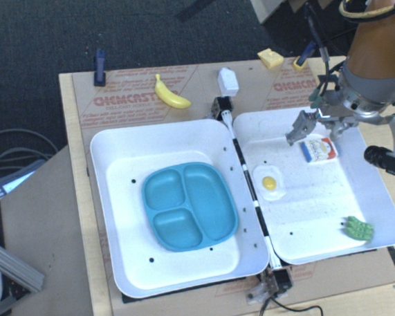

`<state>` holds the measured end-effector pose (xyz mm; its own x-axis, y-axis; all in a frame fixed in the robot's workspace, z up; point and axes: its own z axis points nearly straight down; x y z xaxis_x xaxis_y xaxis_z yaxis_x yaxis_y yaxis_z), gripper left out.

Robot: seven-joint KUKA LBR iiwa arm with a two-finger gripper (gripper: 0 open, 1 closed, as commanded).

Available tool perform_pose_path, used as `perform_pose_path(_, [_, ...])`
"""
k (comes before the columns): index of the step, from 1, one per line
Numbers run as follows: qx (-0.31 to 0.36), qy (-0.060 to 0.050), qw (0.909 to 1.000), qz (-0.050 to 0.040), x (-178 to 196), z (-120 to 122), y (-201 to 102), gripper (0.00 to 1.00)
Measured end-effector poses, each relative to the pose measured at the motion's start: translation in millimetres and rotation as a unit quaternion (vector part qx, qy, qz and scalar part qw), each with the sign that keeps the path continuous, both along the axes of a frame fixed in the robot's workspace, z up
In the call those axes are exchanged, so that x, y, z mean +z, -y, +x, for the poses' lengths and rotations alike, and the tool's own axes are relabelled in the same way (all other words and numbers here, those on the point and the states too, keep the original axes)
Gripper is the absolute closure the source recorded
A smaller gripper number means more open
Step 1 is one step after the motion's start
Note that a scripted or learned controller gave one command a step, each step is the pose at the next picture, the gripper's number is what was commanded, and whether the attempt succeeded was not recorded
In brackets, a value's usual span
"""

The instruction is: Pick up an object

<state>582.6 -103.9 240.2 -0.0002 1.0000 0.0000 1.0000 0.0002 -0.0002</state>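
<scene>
In the right bin (374, 192) lie three things: a small white carton with blue and red print (319, 150) at the far side, a toy fried egg (269, 183) near the bin's left wall, and a green lumpy toy (358, 229) at the near right. My gripper (317, 128) hangs over the far part of this bin, just above the carton's far edge. It is open, its grey fingers (298, 131) are spread, and nothing sits between them. The left bin (115, 169) holds a blue divided plate (187, 205).
On the bench behind the bins lie a yellow banana (171, 94), a white block (227, 81), a yellow wedge (270, 58) and a dark blue clip (98, 67). A black bracket (386, 158) juts over the right bin's right rim. Cables lie on the floor at left.
</scene>
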Motion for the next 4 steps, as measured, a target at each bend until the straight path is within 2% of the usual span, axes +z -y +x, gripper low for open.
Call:
perform_pose_path(1, [-0.001, -0.001, 1.0, 0.0002, -56.2, 18.4, 33.3, 0.0])
perform_pose_path(2, [0.0, 0.001, 1.0, -0.0005, -86.0, 36.8, 87.8, 0.0])
perform_pose_path(3, [0.0, -0.001, 1.0, 0.0004, -117.6, 26.5, 79.7, 0.0])
perform_pose_path(4, [0.0, 0.001, 1.0, -0.0011, -94.3, 21.5, 103.3, 0.0])
